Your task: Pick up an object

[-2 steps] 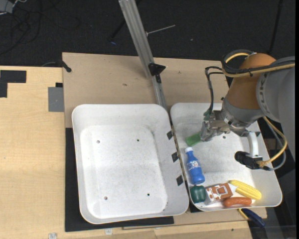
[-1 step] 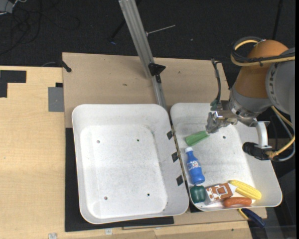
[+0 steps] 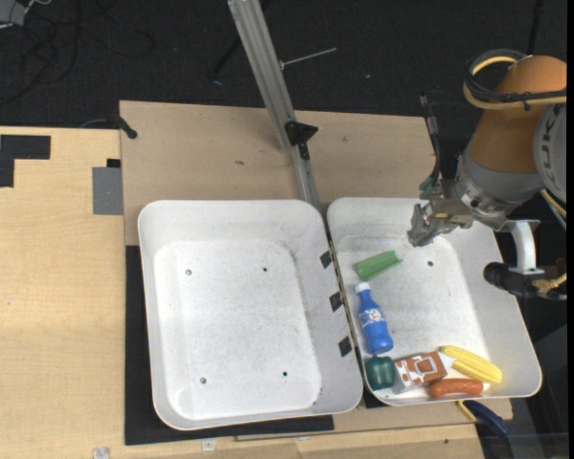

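Note:
The right bin (image 3: 488, 285) holds a green block (image 3: 377, 264) near its middle left and a blue bottle (image 3: 371, 319) with a white cap lying below it. Along the bin's front edge lie a dark green item (image 3: 380, 372), an orange and white packet (image 3: 420, 366), a red sausage (image 3: 453, 387) and a yellow corn cob (image 3: 472, 363). My gripper (image 3: 424, 228) hangs over the back part of the right bin, up and to the right of the green block. Nothing shows between its fingers.
The left bin (image 3: 234, 314) lies beside the right one, with black clips (image 3: 335, 299) along the shared edge. A slanted metal rail (image 3: 273, 84) rises behind the bins. The orange-banded arm (image 3: 512, 122) reaches in from the right.

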### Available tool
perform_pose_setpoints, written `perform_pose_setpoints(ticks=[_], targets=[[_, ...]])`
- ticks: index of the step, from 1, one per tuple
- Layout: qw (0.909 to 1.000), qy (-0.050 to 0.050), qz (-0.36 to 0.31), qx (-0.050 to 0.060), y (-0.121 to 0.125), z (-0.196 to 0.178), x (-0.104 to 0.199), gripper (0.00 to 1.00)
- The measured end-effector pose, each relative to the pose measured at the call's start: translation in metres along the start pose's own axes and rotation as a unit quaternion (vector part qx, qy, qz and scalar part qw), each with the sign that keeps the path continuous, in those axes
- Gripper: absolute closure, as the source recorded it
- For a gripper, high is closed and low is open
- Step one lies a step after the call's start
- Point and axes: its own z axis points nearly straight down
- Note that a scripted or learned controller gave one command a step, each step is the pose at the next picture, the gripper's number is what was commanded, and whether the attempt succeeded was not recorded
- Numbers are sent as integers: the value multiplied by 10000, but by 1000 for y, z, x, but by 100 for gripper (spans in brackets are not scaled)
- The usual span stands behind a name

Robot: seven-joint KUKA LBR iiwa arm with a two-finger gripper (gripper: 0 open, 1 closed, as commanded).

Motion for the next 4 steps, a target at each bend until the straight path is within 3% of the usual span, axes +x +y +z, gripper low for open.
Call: perform_pose_setpoints(ticks=[1, 3, 4], targets=[[10000, -2, -27, -8, 1, -52, -1, 100], [10000, 4, -29, 30, -30, -55, 102, 100], [10000, 12, -45, 40, -58, -55, 148, 100]])
